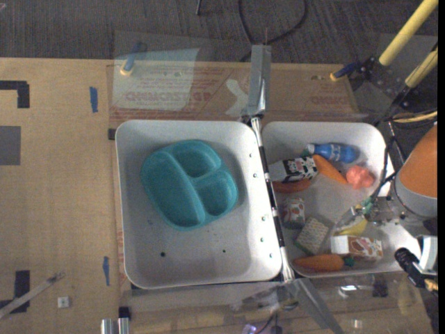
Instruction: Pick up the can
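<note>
The can (pixel 295 212) is small, with a red, green and white label. It lies in the right bin (pixel 375 136) close to the left wall, just below a black-and-white milk carton (pixel 293 168). My gripper (pixel 366 210) hangs low over the right side of that bin, about a hand's width to the right of the can and apart from it. The orange-banded wrist (pixel 423 167) rises behind the gripper at the right edge. A yellow item (pixel 357 226) sits partly under the gripper.
The right bin also holds a blue bottle (pixel 335 152), a carrot (pixel 329 170), a pink lump (pixel 360 177), a sponge (pixel 313 235), a second carrot (pixel 320 261) and a small box (pixel 359 247). A teal divided plate (pixel 189 183) lies in the left bin (pixel 139 256).
</note>
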Available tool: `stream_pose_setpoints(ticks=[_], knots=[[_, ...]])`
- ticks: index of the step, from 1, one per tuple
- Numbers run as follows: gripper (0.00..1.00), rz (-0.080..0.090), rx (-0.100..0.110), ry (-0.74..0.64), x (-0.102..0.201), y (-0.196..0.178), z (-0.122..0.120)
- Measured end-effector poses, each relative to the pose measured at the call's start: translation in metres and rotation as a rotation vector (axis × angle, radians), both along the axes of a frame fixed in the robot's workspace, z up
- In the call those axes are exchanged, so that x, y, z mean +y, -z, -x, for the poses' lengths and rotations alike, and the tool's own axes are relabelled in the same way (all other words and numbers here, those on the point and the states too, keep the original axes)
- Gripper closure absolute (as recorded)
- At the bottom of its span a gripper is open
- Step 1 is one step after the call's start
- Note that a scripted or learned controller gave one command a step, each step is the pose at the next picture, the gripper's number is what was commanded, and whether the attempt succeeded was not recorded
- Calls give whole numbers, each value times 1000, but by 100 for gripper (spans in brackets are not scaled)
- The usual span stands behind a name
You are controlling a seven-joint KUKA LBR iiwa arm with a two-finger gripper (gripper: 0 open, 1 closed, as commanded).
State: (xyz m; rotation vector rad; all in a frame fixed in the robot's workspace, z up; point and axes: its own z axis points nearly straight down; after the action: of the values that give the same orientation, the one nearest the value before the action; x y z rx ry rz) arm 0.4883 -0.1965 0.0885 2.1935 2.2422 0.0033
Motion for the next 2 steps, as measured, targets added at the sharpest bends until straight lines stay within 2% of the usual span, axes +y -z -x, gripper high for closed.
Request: stream_pose_setpoints(ticks=[1,2], knots=[[0,-16,3,-26,-19,-1,-17],[0,-3,-7,-275,-23,0,3]])
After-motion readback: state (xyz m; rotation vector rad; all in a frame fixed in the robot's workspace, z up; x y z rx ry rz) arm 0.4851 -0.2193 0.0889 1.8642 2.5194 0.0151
